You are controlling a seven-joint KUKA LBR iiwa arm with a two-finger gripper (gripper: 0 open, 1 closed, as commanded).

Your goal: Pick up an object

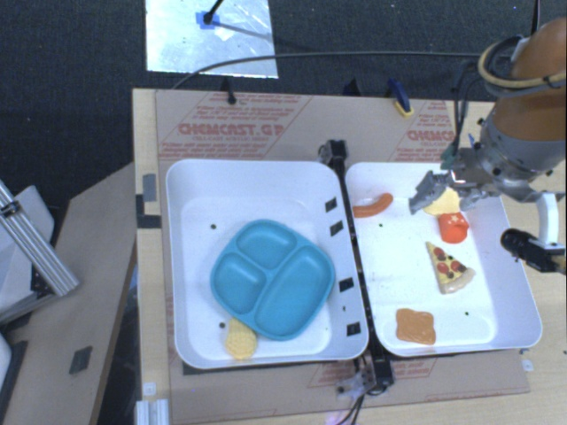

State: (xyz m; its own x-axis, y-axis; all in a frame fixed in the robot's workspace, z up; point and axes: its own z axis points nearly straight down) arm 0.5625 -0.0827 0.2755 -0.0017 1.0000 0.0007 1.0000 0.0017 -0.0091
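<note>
In the right bin [514, 330] lie several toy foods: an orange-red sausage [373, 204] at the back left, a yellow wedge [444, 205], a red-orange piece [454, 227], a pizza slice [450, 268] and a brown-orange patty [415, 326] near the front. My gripper [446, 191] hangs low over the back of this bin, right above the yellow wedge and partly covering it. Nothing can be made out in its grasp.
The left bin [190, 202] holds a blue divided plate [272, 278] and a small yellow round waffle [239, 339] at its front edge. A black divider with clips [347, 237] runs between the bins. The arm [532, 122] comes in from the right.
</note>
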